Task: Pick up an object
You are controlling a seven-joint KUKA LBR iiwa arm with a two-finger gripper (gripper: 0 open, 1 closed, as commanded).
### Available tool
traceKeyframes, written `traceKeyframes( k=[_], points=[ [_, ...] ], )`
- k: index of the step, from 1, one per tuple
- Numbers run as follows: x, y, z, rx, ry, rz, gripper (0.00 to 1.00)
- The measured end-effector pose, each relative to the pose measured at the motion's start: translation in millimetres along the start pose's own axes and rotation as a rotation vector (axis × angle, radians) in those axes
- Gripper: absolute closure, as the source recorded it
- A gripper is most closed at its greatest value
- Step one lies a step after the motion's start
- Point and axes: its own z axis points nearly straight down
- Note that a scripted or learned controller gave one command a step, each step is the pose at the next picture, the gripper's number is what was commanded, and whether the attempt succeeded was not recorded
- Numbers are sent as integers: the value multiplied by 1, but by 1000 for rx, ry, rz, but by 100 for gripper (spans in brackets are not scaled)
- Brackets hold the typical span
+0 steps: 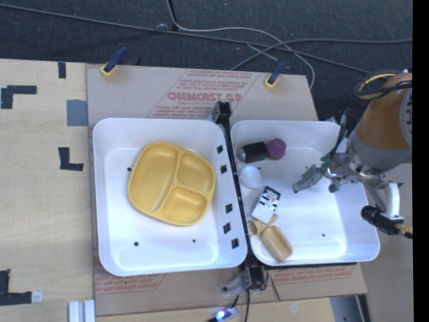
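Yellow plastic fills much of the left white bin (pixel 107 180), where a rounded three-compartment plate (pixel 171 183) is seen lying flat near the centre. Across the black divider (pixel 234 193), the right white bin (pixel 335 247) is shown with its objects gathered along its left side: a black cylinder (pixel 254 152) touching a small magenta ball (pixel 275 148) at the top, a white ball (pixel 250 176) just below them, a white carton with dark print (pixel 266 204) further down, and a tan, scoop-shaped piece (pixel 273 241) nearest the front wall. The grey two-finger gripper (pixel 307 180) is pictured over the bin's middle, well apart from these items, its fingers parted and nothing held between them. The orange-banded arm (pixel 382 126) is seen at the right.
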Motion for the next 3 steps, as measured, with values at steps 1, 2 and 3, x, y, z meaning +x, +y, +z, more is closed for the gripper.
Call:
traceKeyframes(
  k=[1,2,3],
  points=[
    [-4,7,49,-2,-1,-1,0],
    [-4,7,36,-3,-1,-1,100],
    [-7,11,-26,-10,-2,-1,100]
  ],
)
